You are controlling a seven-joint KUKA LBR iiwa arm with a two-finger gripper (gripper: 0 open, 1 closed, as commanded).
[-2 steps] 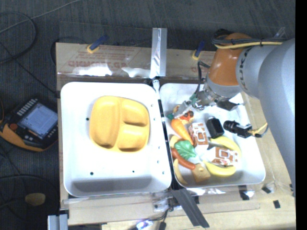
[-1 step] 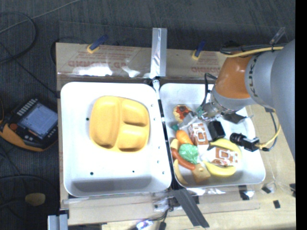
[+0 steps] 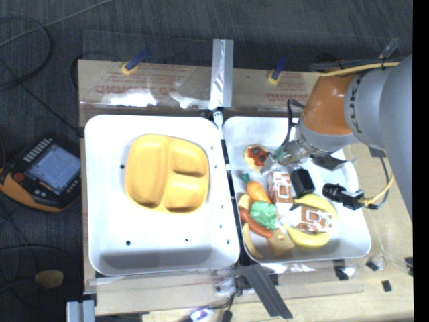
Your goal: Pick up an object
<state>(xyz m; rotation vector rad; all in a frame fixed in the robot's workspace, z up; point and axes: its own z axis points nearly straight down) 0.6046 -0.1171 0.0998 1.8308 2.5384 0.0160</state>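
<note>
1. The claw [image 3: 289, 154] is hanging low in the right bin [image 3: 348, 247], near the pizza toy [image 3: 255, 155].
2. Whether it is open or closed, I cannot tell.
3. Nothing is looking lifted yet; the grasp is remaining.

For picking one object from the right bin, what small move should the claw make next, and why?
Probably a short descent, straight down. The claw hangs in the right bin, at the upper edge of the toy pile, beside the small pizza slice, with nothing visibly held. That piece lies fairly apart from the carrot, so it seems the easiest target.
</note>
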